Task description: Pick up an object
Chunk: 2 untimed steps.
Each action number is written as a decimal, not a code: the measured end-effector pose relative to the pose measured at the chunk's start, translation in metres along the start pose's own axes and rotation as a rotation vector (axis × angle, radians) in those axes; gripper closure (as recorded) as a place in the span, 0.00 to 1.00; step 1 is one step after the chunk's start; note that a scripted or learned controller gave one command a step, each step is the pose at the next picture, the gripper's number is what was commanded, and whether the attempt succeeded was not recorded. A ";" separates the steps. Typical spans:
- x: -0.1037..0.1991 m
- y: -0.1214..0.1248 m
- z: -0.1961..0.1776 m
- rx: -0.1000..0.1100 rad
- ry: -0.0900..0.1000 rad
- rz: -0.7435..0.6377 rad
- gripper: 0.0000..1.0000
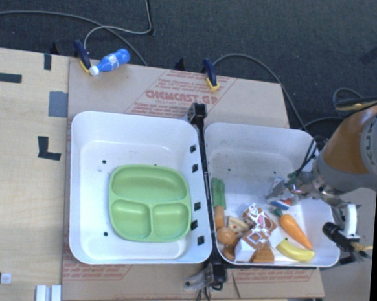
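Cardboard-topped bench w/ right bin (241, 139): your gripper (288, 191) sits just up-left of the carrot (295, 231), lying diagonal; can't tell grip state.

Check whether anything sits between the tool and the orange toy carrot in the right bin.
Nothing visible does. The tool hangs low over the right white bin, just up and left of the orange toy carrot. Between them lies a small red-and-blue piece, low and off to the side. A yellow toy banana lies beyond the carrot.
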<state>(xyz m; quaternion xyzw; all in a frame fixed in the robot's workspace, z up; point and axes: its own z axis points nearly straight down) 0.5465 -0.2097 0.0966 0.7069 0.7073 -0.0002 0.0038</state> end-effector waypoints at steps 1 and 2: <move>0.086 0.064 -0.101 0.003 0.006 -0.002 1.00; 0.146 0.080 -0.121 0.006 0.006 -0.002 1.00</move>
